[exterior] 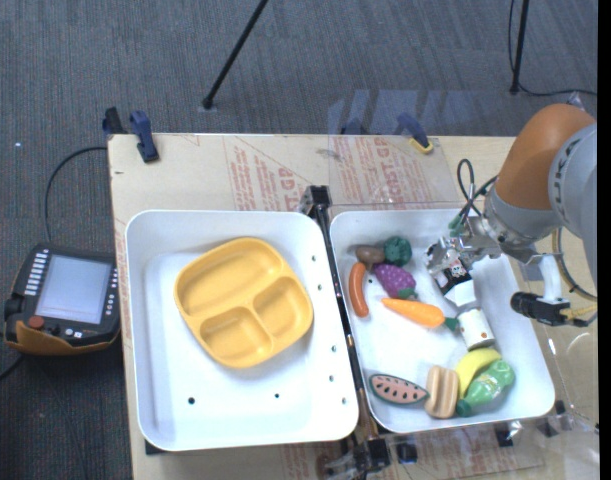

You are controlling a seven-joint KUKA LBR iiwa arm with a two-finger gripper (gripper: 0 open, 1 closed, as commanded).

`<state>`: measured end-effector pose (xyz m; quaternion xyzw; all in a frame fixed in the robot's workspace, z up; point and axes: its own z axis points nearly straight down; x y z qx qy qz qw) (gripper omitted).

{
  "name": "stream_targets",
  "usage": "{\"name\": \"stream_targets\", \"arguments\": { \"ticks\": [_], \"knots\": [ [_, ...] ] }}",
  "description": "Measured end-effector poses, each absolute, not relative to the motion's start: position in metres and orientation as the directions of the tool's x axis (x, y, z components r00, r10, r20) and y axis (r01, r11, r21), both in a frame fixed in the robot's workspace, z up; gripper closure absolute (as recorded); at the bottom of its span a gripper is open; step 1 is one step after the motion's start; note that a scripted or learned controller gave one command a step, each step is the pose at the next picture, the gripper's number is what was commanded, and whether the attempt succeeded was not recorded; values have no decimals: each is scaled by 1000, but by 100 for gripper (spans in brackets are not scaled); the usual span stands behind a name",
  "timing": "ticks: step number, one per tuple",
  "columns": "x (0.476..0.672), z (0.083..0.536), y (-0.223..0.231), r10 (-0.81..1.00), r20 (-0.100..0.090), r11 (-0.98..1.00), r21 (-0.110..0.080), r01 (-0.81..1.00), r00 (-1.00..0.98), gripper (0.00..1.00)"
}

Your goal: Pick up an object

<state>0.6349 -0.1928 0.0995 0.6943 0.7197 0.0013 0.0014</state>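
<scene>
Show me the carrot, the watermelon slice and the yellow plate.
carrot (415, 313), camera view, middle of its orange body
watermelon slice (398, 389), camera view, its red flesh
yellow plate (243, 301), camera view, ridge between its compartments

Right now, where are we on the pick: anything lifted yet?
Done: the arm has reached over the right white bin, and the hand sits low near its upper right corner. In hand: nothing visibly held. Left: the grasp and lift. The orange toy carrot, purple grape bunch, red sausage and watermelon slice all lie in that bin; the yellow divided plate sits in the left bin.
</scene>
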Motion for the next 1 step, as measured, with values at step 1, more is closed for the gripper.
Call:
{"name": "stream_targets", "arguments": {
  "ticks": [1],
  "knots": [
    [622, 235, -173, 1000, -3, 6, 12, 1000, -6, 100]
  ]
}}
